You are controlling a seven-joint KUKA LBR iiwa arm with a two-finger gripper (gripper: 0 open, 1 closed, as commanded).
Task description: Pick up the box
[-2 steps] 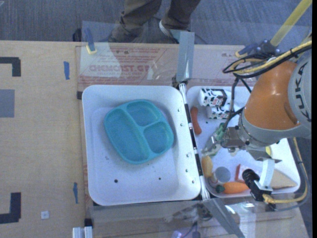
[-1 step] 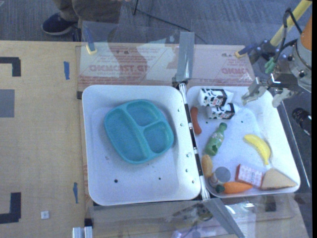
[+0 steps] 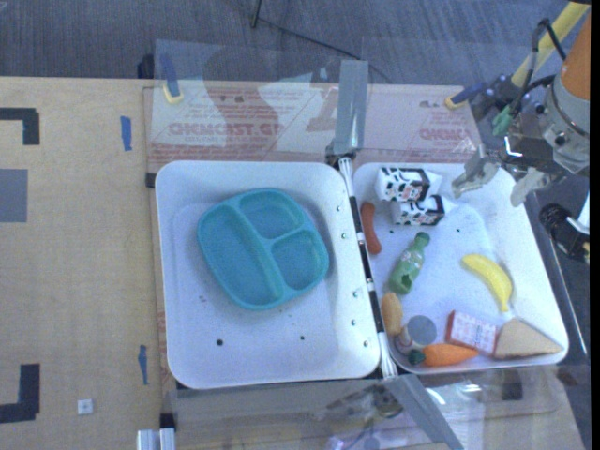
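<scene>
Jaws apart over the right bin's (image 3: 548, 279) far right corner, nothing between them; red box (image 3: 472, 331) near the front, between carrot (image 3: 448, 353) and sandwich wedge (image 3: 525, 341)

A: Where does the one camera sit?

B: Fixed above the bench, looking down at a slant on both shallow white plastic bins. The left bin (image 3: 178, 345) lies near the middle of the picture, the right bin (image 3: 548, 293) toward its right side.

A: Which way does it face?

B: The far edge of the pale wooden benchtop (image 3: 75, 251) runs near the top, with dark grey carpeted floor (image 3: 112, 17) beyond it.

A: How near?

B: Far enough to take in both bins whole, with benchtop to spare on the left. The grey arm's wrist (image 3: 562, 111) enters at the upper right corner.
</scene>
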